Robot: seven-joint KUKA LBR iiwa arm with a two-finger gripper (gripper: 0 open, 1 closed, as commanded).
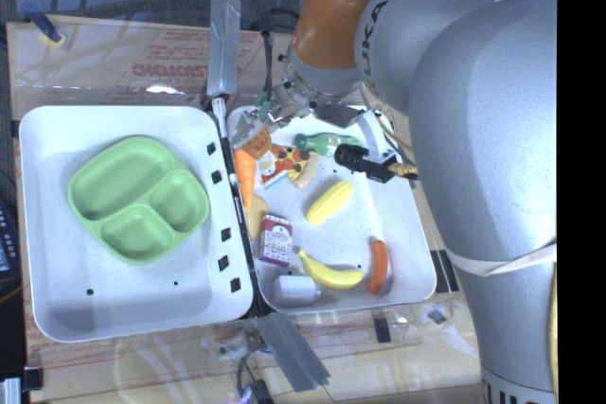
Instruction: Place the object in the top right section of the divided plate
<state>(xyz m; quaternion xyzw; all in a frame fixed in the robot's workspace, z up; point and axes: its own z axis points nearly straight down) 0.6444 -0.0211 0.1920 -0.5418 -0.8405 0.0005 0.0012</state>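
Divided plate [139, 197]: green, three compartments, lying flat in left bin [47, 298]. Long axis from upper left to lower right of camera view. No toy food on it.

Gripper [261, 115]: low over upper left corner of right bin [417, 241], close to the wall between the bins. Grip state: cannot tell; tip blurred and crowded by the wrist.

Carrot [244, 180]: nearest long item to gripper, just below it, against left wall of right bin. Long axis near vertical in view; thick end up toward gripper, thin end pointing down toward red carton [276, 239]. Contact with gripper: cannot tell.

Remaining contents of right bin:
- Corn cob [329, 201], centre, slanted from lower left to upper right.
- Banana [331, 272], near front wall, curved, lying roughly left to right.
- Sausage [378, 265], right of banana, near upright in view.
- White block [295, 287], front, touching banana's left end.
- Green item [317, 143], back, beneath the arm.
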